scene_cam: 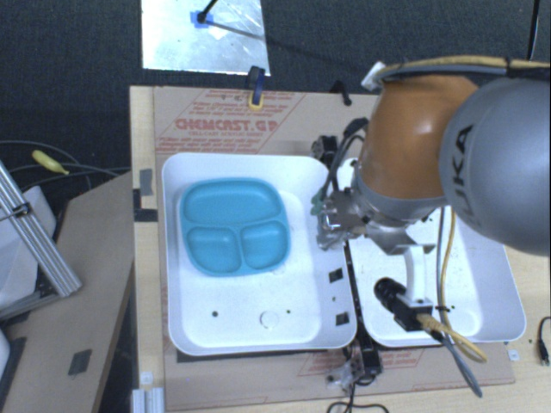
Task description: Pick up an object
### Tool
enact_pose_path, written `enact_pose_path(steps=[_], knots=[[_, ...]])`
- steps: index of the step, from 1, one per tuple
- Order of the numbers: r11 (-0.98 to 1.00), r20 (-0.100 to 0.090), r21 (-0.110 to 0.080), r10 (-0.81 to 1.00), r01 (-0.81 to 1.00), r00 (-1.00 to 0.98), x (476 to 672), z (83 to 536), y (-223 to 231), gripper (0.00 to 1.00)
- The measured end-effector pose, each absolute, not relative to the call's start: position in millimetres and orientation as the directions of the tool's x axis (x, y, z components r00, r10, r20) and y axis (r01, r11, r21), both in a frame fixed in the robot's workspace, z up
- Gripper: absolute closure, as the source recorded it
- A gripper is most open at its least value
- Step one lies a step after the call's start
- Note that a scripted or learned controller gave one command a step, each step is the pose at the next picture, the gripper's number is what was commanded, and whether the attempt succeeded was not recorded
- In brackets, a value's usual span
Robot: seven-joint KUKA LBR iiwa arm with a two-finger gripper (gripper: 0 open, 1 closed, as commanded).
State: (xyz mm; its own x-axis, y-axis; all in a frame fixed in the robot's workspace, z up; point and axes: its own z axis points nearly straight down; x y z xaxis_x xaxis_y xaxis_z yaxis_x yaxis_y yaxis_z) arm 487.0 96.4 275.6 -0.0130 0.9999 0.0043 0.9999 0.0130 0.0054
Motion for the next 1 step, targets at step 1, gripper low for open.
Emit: enact_pose_path(steps=[1], knots=[[0.01, 0.006, 0.012, 1.0, 1.0, -0.01, 487.5, 370.1, 147.6, 1.0]])
